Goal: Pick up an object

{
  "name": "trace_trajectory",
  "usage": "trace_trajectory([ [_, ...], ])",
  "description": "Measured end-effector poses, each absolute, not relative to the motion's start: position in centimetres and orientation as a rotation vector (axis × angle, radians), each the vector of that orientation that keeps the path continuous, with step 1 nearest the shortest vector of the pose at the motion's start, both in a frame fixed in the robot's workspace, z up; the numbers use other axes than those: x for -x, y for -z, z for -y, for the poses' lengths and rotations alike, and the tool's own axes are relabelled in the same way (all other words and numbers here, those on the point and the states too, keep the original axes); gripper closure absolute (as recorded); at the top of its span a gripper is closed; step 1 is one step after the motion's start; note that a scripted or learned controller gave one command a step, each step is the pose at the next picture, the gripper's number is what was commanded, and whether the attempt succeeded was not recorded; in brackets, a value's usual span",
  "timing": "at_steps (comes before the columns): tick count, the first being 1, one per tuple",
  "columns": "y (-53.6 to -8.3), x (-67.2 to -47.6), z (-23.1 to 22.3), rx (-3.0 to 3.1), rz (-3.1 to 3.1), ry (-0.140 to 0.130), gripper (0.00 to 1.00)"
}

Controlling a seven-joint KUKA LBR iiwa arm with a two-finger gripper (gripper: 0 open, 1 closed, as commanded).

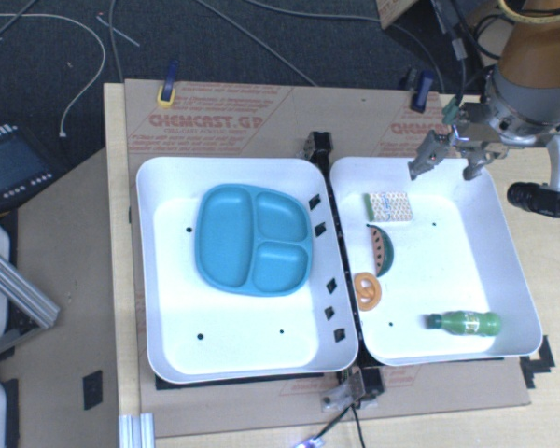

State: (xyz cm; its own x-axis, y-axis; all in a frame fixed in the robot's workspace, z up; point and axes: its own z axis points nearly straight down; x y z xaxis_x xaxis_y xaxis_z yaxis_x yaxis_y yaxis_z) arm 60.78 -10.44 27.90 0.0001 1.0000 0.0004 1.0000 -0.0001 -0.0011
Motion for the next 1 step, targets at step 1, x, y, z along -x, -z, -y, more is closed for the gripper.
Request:
trace_trajectory([
  [1,-22.03,-60.31,11.15,2.218,2.216,-0.006,0.0],
])
